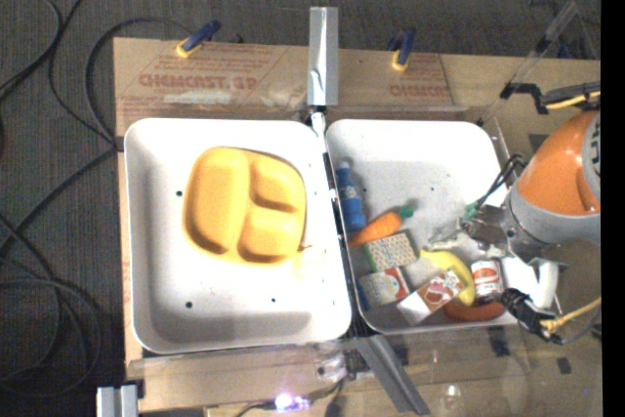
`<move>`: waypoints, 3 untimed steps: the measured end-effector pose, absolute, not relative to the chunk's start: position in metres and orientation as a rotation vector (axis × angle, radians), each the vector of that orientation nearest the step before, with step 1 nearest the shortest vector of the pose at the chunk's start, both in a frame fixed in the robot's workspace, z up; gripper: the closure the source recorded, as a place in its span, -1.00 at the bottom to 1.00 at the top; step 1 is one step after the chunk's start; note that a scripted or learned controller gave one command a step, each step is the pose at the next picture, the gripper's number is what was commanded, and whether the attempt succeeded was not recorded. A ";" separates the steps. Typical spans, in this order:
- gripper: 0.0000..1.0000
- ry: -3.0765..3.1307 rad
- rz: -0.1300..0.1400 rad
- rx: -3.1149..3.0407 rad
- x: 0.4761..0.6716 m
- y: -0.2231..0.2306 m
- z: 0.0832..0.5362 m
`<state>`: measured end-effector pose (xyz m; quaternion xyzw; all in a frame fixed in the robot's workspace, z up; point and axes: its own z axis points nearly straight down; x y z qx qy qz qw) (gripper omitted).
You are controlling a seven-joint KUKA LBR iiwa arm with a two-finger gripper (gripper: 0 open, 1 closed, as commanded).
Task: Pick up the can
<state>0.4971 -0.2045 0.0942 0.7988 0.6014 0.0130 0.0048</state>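
Below, your cardboard-topped bench [244,78] stands on dark carpet [59,24] strewn with cables [44,239]; whether the hand [488,244] is clenched, you cannot tell

We see a brown desk [137,83] carrying two shallow white bins side by side, the left bin [156,308] and the right bin [430,146] touching along a middle seam. Two clamps, one [197,38] left and another [400,51] right, grip its far edge.

Small red-and-white can [486,279], near right bin's front right corner
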 end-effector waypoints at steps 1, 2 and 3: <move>-1.00 1.933 0.034 2.460 0.495 -0.203 0.093; -1.00 1.960 0.035 2.449 0.495 -0.205 0.094; -1.00 1.926 0.039 2.477 0.496 -0.206 0.094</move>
